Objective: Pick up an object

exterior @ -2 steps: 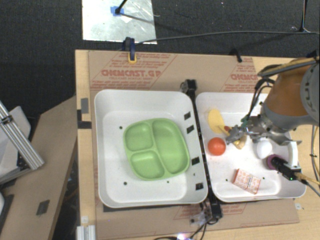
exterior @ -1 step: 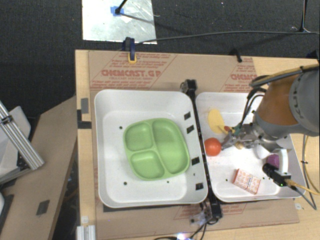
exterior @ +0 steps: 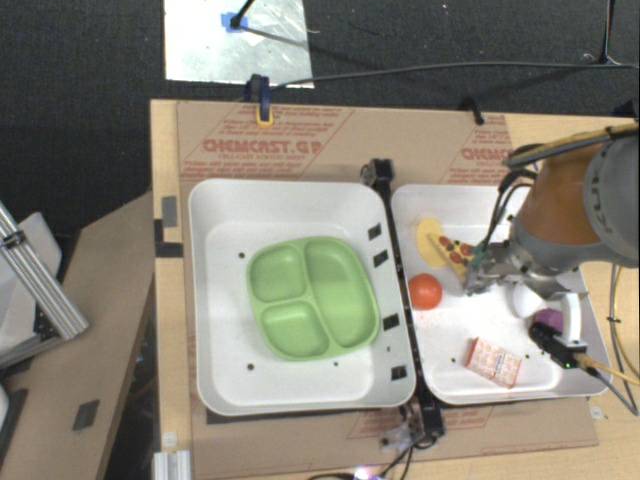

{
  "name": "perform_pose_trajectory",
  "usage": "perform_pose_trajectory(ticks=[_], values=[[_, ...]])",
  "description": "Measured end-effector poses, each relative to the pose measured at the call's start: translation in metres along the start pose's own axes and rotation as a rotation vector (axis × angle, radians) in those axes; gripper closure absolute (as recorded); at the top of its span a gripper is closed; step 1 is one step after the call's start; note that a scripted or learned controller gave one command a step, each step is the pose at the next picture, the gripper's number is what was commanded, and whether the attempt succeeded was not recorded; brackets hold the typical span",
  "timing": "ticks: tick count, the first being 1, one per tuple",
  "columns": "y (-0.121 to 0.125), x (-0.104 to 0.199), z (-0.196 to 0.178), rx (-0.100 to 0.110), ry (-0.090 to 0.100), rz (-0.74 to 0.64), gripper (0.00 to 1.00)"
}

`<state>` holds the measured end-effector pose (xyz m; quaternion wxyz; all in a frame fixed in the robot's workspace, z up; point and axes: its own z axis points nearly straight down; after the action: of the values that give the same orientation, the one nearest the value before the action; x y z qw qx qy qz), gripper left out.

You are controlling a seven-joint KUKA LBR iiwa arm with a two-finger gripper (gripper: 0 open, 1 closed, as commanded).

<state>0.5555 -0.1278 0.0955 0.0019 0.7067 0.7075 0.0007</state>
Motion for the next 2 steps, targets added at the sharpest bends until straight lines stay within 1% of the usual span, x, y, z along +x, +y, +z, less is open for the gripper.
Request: perform_pose_trajectory(ticks=[1,2], values=[[-0.001,-0.007,-0.062,-0.003,0.000,0.001,1.00],[0.007,-0.008,-0.125,-0.004,0.000,-0.003,1.00]])
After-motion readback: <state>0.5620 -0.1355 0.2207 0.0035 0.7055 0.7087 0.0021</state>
